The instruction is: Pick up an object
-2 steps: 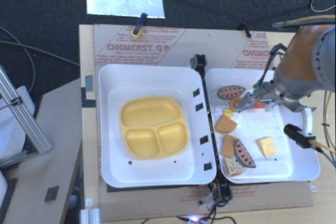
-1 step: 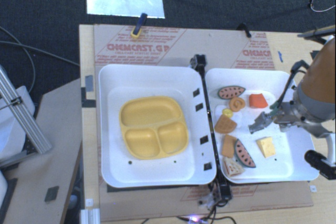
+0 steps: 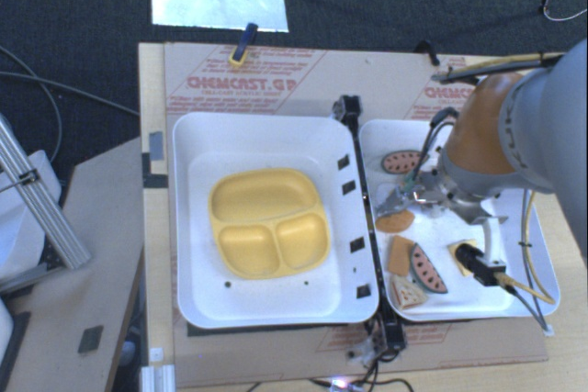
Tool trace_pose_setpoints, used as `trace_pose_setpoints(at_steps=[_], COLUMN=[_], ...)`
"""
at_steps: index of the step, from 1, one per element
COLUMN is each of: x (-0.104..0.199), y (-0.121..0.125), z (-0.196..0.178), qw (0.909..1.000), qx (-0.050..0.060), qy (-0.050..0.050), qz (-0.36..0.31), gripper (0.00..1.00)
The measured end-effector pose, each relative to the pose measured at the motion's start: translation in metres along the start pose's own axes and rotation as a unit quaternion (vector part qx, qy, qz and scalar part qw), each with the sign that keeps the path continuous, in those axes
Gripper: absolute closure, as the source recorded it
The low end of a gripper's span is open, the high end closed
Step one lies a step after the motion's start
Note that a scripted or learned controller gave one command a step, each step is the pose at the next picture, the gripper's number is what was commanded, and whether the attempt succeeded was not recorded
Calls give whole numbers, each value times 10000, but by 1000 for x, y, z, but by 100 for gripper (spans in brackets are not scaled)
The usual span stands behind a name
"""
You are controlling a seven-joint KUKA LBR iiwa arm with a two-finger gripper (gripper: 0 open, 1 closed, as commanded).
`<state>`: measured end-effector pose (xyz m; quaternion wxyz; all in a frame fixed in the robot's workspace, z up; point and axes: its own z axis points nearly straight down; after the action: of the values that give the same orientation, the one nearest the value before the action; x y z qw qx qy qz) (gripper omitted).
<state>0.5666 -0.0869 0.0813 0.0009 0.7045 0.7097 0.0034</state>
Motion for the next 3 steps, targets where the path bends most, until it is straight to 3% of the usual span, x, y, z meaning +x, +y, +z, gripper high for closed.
trace_pose_setpoints(at_steps=[1,2,3], x=[49,-10,-19], y=[-66,-24,4], z=[-109,-61,-3], qw=[10000,10000,10000], qx=[7,20,-8], qy=[-3,-31,-23], qz=[-2,47,21], gripper=[0,0,0])
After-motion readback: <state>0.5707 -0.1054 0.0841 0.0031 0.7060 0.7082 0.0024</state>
